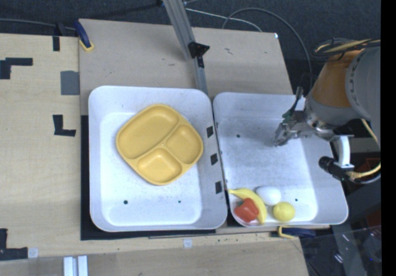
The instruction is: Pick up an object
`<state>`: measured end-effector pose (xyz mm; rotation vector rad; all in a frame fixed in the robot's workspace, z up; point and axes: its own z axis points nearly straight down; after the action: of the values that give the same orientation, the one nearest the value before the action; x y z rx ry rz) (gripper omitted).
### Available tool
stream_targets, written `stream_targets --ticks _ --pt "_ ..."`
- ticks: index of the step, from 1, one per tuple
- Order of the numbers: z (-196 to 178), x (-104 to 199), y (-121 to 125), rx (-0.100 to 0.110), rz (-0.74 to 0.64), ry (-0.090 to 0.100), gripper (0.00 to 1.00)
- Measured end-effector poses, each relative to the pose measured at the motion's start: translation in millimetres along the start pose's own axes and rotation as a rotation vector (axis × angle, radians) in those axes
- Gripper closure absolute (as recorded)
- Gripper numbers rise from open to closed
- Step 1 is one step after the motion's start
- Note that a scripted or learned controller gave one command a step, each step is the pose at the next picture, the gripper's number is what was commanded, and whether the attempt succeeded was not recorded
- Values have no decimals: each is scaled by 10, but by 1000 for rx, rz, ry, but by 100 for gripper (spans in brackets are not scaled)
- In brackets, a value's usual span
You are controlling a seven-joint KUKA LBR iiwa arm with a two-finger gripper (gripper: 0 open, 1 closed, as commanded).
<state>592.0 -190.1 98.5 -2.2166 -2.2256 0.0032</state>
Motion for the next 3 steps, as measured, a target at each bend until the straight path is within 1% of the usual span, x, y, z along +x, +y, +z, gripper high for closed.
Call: stream_targets --ticks 1,2,3 --pt "-633 0 -14 -6 2 0 100" --pt "-1165 2 -4 -6 2 0 100" --pt "-1285 536 -113 -1 -2 3 100"
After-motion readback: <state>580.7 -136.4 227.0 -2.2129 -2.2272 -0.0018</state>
